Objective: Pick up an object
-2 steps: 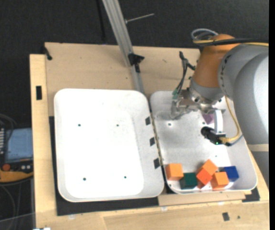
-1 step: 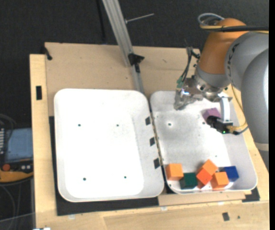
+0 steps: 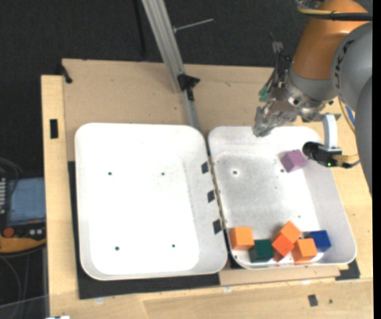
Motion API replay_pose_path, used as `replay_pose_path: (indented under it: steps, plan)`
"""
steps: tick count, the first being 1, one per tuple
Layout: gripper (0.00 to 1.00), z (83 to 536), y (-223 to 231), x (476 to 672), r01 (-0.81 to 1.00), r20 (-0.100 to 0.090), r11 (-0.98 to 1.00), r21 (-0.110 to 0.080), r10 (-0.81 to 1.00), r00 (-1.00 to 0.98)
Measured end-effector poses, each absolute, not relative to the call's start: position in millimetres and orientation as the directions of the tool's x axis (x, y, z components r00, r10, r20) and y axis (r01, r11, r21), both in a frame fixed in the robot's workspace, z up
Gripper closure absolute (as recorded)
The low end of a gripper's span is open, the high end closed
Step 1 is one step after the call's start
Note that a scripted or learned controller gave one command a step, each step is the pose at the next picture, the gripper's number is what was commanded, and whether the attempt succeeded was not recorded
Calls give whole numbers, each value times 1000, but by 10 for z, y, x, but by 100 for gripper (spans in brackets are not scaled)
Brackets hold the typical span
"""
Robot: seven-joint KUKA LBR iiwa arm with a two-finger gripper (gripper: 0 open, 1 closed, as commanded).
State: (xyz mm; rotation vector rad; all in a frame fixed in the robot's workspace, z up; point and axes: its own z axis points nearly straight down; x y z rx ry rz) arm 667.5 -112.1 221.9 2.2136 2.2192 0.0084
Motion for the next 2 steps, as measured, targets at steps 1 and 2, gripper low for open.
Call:
replay_pose_path:
  steps: [1, 2]
  plan:
    - [100, 2770, -1134, 6689, 1000, -1, 5, 8, 1000, -5]
    - [100, 2625, -720, 6419, 1000, -1, 4, -1, 1000, -4]
